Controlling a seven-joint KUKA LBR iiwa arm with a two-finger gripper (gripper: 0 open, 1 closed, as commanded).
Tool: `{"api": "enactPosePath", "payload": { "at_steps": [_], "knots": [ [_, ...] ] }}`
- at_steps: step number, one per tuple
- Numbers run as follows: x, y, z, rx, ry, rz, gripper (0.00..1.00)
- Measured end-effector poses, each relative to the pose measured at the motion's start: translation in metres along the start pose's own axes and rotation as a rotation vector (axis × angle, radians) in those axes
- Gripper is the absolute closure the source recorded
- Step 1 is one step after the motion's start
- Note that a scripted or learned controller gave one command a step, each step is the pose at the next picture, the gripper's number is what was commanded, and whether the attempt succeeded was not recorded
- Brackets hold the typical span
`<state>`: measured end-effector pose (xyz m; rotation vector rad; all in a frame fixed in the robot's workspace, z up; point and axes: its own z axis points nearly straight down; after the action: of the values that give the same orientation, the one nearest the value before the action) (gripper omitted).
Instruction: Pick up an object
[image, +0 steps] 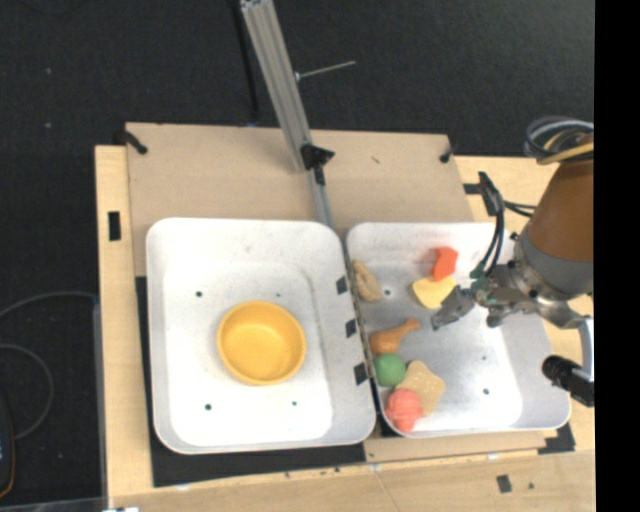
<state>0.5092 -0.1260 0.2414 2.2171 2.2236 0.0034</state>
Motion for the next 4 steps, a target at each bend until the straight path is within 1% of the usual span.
{"api": "enactPosePath", "payload": {
  "at_steps": [1,2,3,4],
  "knots": [
    [0.000,0.000,0.000,0.000,0.000,0.001,0.00],
    [0.002,-0.009,0.050,0.005,-0.001,0.003,0.00],
    [0.004,-0.004,0.110,0.005,-0.004,0.004,0.00],
    [0.002,-0.003,0.142,0.003,-0.003,0.004,0.00]
  ]
}}
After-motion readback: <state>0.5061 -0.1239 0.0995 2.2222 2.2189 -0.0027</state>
